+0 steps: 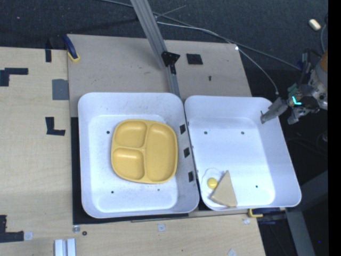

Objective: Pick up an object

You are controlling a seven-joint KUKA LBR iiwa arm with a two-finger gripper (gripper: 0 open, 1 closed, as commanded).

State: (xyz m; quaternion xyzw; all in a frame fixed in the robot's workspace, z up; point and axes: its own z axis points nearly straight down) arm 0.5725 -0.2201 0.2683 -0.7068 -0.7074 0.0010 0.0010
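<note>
**Inspector:** At the right edge of the worktop [32, 143], what do you have?

**Operator:** The claw [282, 111] sits over the upper right rim of the right bin [240, 143]. I cannot tell whether it is released or clenched; nothing shows between its tips.

**Inspector:** Candidates?

**Operator:** A yellow divided plate [144, 151] lies flat in the middle of the left bin [96, 116]. A tan wedge [225, 191] and a small yellow ball [212, 183], just beside each other, lie in the right bin's lower left corner, near the wall.

**Inspector:** Risks?

**Operator:** I judge the corner pair awkward: the wall may block the claw, and the ball may roll. The plate lies flat, so I expect a slip.
</note>
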